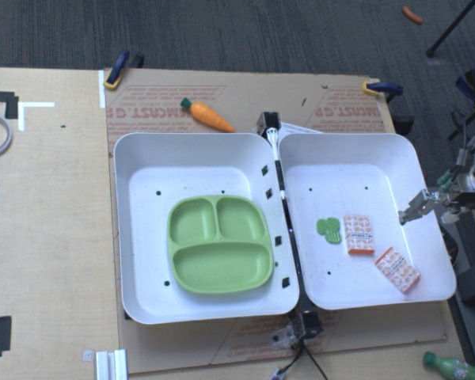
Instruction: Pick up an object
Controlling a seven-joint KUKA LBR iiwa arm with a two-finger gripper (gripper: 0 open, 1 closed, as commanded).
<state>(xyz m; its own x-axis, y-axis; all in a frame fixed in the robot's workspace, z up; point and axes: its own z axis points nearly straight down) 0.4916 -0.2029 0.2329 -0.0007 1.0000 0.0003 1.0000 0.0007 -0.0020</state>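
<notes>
1. Looking across the worktop, I see pale wood on the left and printed cardboard under the two white bins; beyond it is dark grey carpet, with a small orange thing lying on the floor at the top right.
2. The left bin holds a green divided plate. It is broad and flat, so I judge the claw would have trouble closing on it.
3. The right bin holds the likely targets: two small orange-and-white packets, one near the middle and one towards the near right corner, plus a small green piece just beside the first.
4. The claw sits over the right bin's right edge, well apart from all three. I cannot tell how wide it stands.
5. My worries: the packets lie flat, so the claw may slide over them, and the corner one sits close to the wall, where the claw could hit the rim.
6. A toy carrot lies outside the bins, behind the left one.
</notes>
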